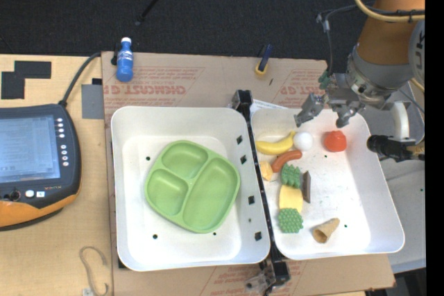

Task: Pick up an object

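While my arm hangs in from three o'clock, the bench runs out to nine o'clock, where a pendant with a lit screen sits on the cardboard. Just past it toward twelve o'clock a blue bottle lies near the back edge.

Next comes the left bin, holding a green plate with three compartments at its centre. A black divider separates it from the right bin. At twelve o'clock from the divider a blue and yellow clamp grips the cardboard's back edge.

Inside the right bin the toy food clusters along the nine o'clock side. A banana lies there with a white egg touching its tip at three o'clock. Below them is a sausage, then a broccoli beside a dark brown bar, a yellow block, and a second green floret. A cone lies alone toward six o'clock. A tomato sits apart, near the bin's twelve o'clock edge.

My gripper hovers above that back edge, fingers spread and pinching nothing, with one fingertip pointing toward the egg and the other just above the tomato.
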